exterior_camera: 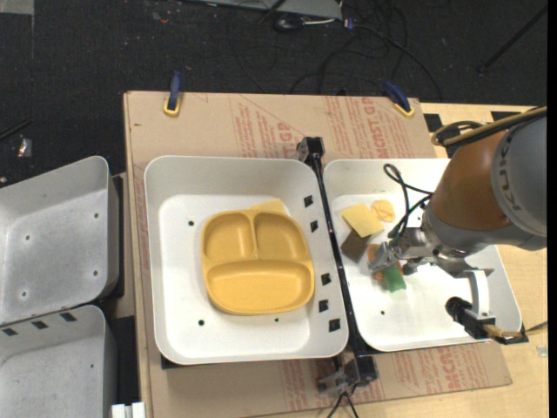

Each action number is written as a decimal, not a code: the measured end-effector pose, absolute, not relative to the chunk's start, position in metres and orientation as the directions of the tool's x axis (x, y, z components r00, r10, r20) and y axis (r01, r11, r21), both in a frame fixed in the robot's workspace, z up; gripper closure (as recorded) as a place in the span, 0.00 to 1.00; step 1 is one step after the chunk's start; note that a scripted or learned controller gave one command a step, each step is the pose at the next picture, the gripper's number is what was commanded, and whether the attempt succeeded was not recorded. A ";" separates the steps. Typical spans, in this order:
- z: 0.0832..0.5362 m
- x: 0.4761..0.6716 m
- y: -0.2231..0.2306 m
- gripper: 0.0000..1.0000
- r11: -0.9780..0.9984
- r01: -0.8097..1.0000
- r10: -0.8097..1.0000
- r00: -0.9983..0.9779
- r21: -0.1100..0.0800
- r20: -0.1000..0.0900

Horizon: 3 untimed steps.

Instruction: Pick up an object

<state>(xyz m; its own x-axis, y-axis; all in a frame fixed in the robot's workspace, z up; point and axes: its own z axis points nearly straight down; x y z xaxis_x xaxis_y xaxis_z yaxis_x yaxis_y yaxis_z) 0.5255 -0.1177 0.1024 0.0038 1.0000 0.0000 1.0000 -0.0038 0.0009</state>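
At right of centre in the frame we see the end effector [393, 264] low in the right bin [435, 338], directly over a small green object [393, 280]; we cannot tell its opening or whether it grips anything. A pale yellow block [360, 219] lies just above-left of it. A yellow divided plate [258, 262] fills the left bin [174, 233].
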 end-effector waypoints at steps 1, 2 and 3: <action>0.145 0.525 -0.116 1.00 0.002 1.000 1.000 -0.002 0.003 -0.001; 0.206 0.520 -0.115 1.00 0.002 1.000 1.000 -0.002 0.005 -0.001; 0.249 0.521 -0.115 1.00 0.003 1.000 1.000 -0.003 0.005 -0.001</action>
<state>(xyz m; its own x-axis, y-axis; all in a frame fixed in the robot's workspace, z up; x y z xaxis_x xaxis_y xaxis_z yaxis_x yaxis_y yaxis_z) 0.5214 -0.1155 0.2492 -0.0026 1.0000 -0.0014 1.0000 0.0026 0.0051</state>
